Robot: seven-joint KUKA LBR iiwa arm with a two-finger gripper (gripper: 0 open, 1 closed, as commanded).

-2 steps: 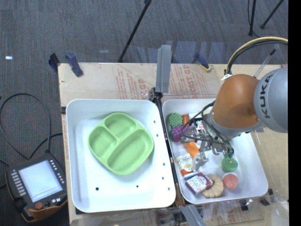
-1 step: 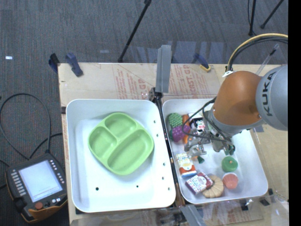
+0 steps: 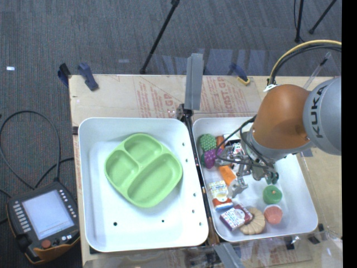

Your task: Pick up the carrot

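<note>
Camera view: looks down at a slant on two white bins side by side on a bench.
Left bin (image 3: 89,149): holds a green plate (image 3: 144,169) with three compartments, tilted a little off square.
Right bin (image 3: 304,197): crowded with small play foods, with the arm reaching over it from the right.
Arm (image 3: 329,119): grey, with an orange band (image 3: 281,119) above the wrist, hanging over the upper middle of the right bin.
Gripper (image 3: 241,184): points down and left below the orange band, its tip just right of the carrot; how far the fingers are apart cannot be told, and nothing can be seen held between them.
Carrot (image 3: 227,175): a short orange piece lying in the left half of the right bin, just beside the gripper tip; whether they touch is unclear.
Above the carrot: a green bumpy item (image 3: 208,142) and a purple one (image 3: 210,157) near the bin's left wall.
Below the carrot: a small carton (image 3: 218,191), then a red packet (image 3: 235,217) by the front wall.
Front right: a tan cookie (image 3: 255,222), a pink round piece (image 3: 273,214), and a green round piece (image 3: 272,194) above it.
Pendant (image 3: 43,219): lies on the floor left of the bench.
</note>
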